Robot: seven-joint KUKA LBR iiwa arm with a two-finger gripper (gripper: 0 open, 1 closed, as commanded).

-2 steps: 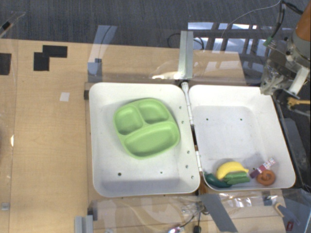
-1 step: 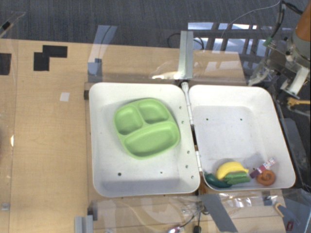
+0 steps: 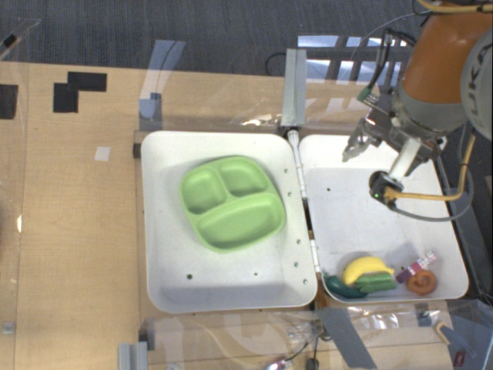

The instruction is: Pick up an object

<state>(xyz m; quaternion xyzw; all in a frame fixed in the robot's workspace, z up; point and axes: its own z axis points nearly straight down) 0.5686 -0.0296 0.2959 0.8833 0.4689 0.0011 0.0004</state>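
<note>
My gripper (image 3: 359, 146), fingers apart and grasping nothing, hangs over the right bin's (image 3: 347, 222) far edge; the banana (image 3: 367, 267), in its near corner, looks light, smooth and rigid, best pinched across its curved middle.

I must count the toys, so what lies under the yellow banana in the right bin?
Under the yellow banana lies a dark green object, sticking out on both sides. Its covered middle cannot be seen. The orange piece sits beside them.
</note>
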